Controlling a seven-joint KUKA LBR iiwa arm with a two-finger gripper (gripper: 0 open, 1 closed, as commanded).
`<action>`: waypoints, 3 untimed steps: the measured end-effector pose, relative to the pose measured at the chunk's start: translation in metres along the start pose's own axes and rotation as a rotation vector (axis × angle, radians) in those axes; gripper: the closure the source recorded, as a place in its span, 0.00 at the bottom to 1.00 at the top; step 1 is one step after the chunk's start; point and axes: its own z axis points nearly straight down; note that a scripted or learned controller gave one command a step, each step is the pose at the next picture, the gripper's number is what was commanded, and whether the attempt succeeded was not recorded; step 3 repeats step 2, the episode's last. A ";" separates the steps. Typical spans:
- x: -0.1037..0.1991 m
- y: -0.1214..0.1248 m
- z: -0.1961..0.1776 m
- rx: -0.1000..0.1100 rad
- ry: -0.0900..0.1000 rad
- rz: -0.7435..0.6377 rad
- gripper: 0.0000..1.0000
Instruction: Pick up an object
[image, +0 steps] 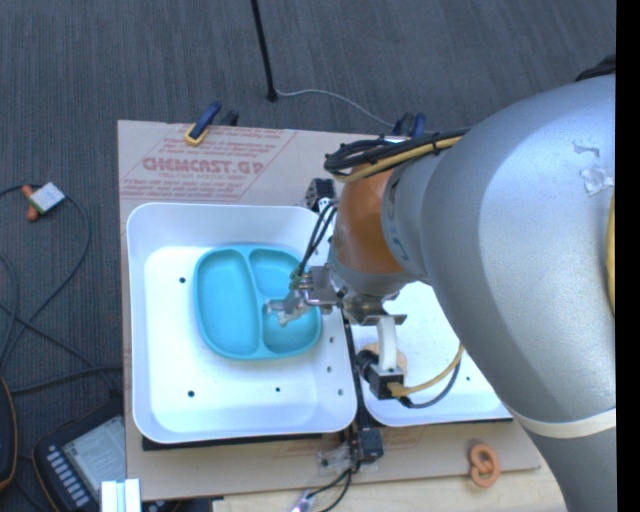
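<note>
**Gripper over the blue dish in the left bin**

From my station I see the arm (500, 230) reaching in from the right, its grey bulk covering most of the right bin (440, 400). The orange band (360, 225) sits just above the wrist, and black cables run along it. The gripper (285, 312) hangs over the right part of the left bin (150, 400), right at the blue divided dish (225, 300). I cannot tell how its jaws stand; the metal parts there are small and blurred against the dish.

The blue dish lies flat on the left bin's floor, near the middle and slightly to the right, with its right compartment beneath the gripper. I cannot tell whether the gripper touches it.

Both bins rest on a cardboard sheet (200, 165) printed with red lettering. A blue and yellow clamp (204, 121) sits at its far edge. An orange ring-shaped piece (484, 464) lies on the near right of the bench, well apart from the bins. A small orange and white item (43, 199) lies on the carpet at far left.
</note>
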 end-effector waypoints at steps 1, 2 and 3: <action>0.000 0.000 0.000 0.000 0.000 0.000 0.00; 0.000 0.000 0.000 0.000 0.000 0.000 0.00; 0.000 0.000 0.000 0.000 0.000 0.000 0.00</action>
